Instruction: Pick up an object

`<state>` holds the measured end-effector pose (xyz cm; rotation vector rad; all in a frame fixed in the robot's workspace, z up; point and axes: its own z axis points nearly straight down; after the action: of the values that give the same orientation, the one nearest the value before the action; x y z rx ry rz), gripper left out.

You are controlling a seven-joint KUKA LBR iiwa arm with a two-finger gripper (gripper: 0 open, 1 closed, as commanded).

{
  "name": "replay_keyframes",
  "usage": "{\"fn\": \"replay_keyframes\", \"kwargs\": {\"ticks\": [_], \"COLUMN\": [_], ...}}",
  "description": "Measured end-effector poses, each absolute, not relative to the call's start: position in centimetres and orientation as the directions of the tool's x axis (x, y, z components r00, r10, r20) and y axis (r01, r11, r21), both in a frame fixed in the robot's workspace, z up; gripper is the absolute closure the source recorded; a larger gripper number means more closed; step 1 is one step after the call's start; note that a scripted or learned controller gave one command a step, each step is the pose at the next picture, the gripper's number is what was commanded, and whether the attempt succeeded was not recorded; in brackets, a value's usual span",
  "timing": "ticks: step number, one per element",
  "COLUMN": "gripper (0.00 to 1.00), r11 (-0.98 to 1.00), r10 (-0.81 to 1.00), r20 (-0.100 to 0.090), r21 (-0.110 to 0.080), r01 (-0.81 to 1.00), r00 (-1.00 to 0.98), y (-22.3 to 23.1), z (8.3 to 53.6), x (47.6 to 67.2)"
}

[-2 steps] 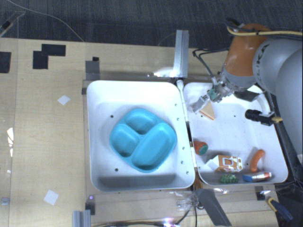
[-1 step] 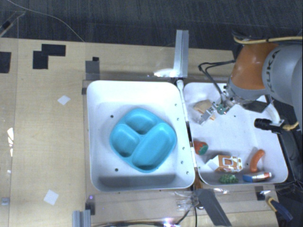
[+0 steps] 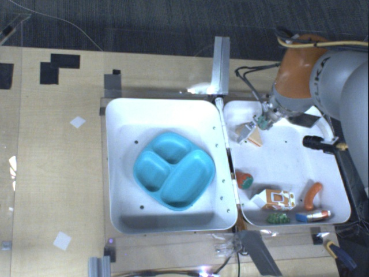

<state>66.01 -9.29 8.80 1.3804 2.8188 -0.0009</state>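
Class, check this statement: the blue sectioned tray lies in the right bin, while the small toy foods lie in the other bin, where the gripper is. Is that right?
Not quite. The camera view shows the blue sectioned tray in the left bin, not the right. The rest stands: the small toy foods lie in the other bin, where the gripper is.

My arm shows smooth grey casing with a glossy orange band. Both white bins look like matt plastic. The blue tray is smooth, faintly shiny plastic. The bench looks like pale wood.
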Motion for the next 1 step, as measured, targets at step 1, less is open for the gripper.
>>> {"fn": "replay_keyframes", "kwargs": {"ticks": [1], "gripper": [1.00], "r11": [0.616], "r10": [0.788], "r20": [-0.011], "r21": [0.013], "r01": [0.788], "r00": [-0.616], "y": [-9.07], "z": [10.13], "x": [66.38]}}
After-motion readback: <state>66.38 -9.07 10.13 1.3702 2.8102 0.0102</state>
